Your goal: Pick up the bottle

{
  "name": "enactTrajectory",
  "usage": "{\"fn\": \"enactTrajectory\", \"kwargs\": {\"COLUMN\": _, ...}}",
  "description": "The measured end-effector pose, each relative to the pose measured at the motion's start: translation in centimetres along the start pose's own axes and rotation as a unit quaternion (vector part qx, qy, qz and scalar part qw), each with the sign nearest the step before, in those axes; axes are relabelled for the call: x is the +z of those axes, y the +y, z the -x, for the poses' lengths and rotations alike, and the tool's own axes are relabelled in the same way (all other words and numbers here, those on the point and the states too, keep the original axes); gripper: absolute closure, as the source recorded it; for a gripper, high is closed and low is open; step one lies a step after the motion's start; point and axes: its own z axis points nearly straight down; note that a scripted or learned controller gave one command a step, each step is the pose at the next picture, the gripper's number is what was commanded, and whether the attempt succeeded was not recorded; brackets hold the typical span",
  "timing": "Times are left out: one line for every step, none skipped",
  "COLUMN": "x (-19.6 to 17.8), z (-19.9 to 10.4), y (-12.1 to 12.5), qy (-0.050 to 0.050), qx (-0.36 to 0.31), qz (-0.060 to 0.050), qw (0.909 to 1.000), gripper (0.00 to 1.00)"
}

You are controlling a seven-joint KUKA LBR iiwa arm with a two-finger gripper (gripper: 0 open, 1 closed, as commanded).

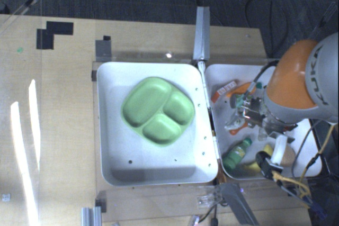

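The bottle [236,152] lies tilted at the lower right of the frame, in the right bin [218,72]. Your tool [244,114] hovers just above it among clutter; its opening I cannot tell. Shift it down-frame, align across the bottle's body, then descend.

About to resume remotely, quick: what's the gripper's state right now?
Gripper: cannot be told; it sits low in the right white bin, above the green plastic bottle.
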Motion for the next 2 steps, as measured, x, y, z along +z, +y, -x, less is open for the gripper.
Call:
{"fn": "enactTrajectory", "kwargs": {"x": 6.4, "z": 4.2, "y": 1.3, "qy": -0.001, "qx": -0.018, "qz": -0.001, "qw": 0.9998, "gripper": 0.0}}
{"fn": "enactTrajectory", "kwargs": {"x": -0.4, "z": 3.7, "y": 1.4, "qy": 0.0, "qx": -0.042, "qz": 0.001, "qw": 0.9991, "gripper": 0.0}}
